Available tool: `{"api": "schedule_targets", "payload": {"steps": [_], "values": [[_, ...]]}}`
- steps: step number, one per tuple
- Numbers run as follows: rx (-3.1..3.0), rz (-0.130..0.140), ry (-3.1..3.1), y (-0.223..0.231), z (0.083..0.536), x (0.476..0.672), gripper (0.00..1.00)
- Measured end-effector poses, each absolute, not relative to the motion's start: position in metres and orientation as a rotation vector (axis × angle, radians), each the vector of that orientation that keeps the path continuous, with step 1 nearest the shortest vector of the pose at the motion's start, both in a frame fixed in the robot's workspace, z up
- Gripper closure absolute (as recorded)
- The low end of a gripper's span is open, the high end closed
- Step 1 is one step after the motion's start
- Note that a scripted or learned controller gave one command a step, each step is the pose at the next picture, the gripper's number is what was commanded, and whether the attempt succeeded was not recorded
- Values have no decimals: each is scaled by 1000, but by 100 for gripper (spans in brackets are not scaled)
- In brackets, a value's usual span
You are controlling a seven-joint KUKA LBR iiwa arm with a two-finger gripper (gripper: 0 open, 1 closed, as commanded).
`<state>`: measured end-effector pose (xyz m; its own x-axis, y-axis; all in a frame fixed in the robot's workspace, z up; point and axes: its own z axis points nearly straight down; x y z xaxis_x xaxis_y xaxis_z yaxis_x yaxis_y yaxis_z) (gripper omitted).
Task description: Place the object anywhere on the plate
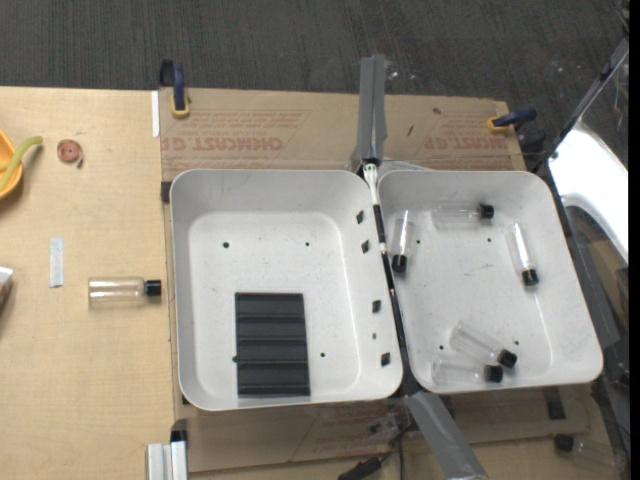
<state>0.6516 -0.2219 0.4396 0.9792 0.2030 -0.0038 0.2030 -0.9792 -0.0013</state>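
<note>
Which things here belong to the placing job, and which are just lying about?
Job:
- dark ribbed plate in the left bin
- five clear black-capped vials in the right bin

Lying about:
- vial on the bench
- blue clamps
- small red disc
- yellow item at the edge

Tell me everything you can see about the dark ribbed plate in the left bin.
The plate is a dark grey, nearly black rectangle lying flat on the floor of the left bin, toward the near edge and a little left of centre. Its top is ridged, split by crosswise grooves into about four bands. It looks like matte plastic or rubber. Nothing rests on it and nothing touches it except the bin floor. The clear capped tubes all lie in the right bin.
</note>
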Motion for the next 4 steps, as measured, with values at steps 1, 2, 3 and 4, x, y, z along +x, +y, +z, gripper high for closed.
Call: {"api": "schedule_targets", "payload": {"steps": [1, 2, 3, 4], "values": [[-3124, 8, -320, -222, 439, 651, 0], [-3124, 8, -321, -222, 439, 651, 0], [-3124, 6, -324, -221, 440, 654, 0], [-3124, 8, -321, -221, 439, 653, 0]]}}
